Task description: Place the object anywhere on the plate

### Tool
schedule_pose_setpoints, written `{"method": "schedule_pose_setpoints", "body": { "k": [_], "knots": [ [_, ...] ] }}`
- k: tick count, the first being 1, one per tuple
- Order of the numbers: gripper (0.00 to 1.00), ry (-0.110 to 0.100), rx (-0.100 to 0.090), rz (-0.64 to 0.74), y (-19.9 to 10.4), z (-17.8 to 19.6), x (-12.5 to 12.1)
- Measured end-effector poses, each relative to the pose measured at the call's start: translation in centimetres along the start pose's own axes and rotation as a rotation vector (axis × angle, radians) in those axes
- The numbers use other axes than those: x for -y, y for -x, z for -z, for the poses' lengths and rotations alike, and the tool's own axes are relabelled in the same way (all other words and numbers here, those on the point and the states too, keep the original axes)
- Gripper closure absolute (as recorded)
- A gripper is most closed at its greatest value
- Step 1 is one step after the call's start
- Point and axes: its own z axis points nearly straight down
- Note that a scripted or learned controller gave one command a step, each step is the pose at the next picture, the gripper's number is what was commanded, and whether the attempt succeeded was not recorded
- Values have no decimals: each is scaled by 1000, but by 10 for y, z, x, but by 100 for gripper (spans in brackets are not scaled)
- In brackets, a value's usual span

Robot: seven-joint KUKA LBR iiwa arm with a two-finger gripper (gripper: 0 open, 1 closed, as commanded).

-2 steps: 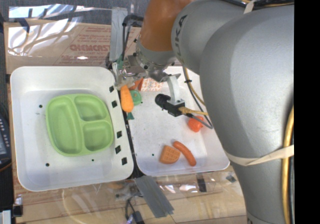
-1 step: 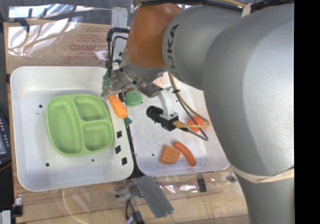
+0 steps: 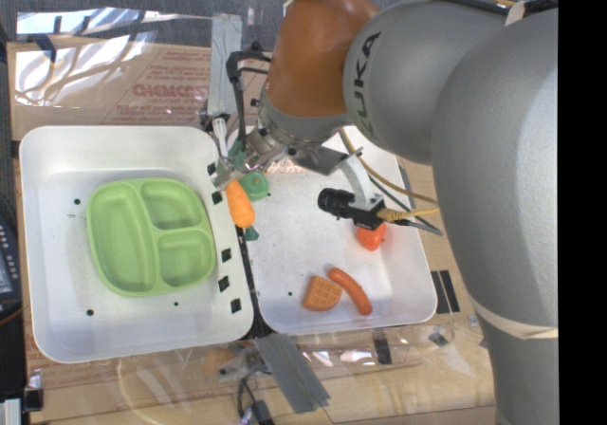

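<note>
My end effector (image 3: 230, 170) hangs over the wall where the two white bins meet, near the far edge of the bench. A toy carrot (image 3: 241, 202) with a green top sits just below it. I cannot tell if I am holding the carrot. The green plate (image 3: 152, 234) lies in the left bin (image 3: 47, 319), well apart from the carrot. In the right bin (image 3: 408, 304) lie a waffle (image 3: 322, 294), a sausage (image 3: 352, 290) and a small orange piece (image 3: 371, 236).
</note>
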Motion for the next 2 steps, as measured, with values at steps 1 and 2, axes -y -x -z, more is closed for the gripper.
{"method": "schedule_pose_setpoints", "body": {
  "k": [1,2],
  "knots": [
    [100,1,0,380,-75,17,-24],
    [0,1,0,379,-74,17,-24]
  ]
}}
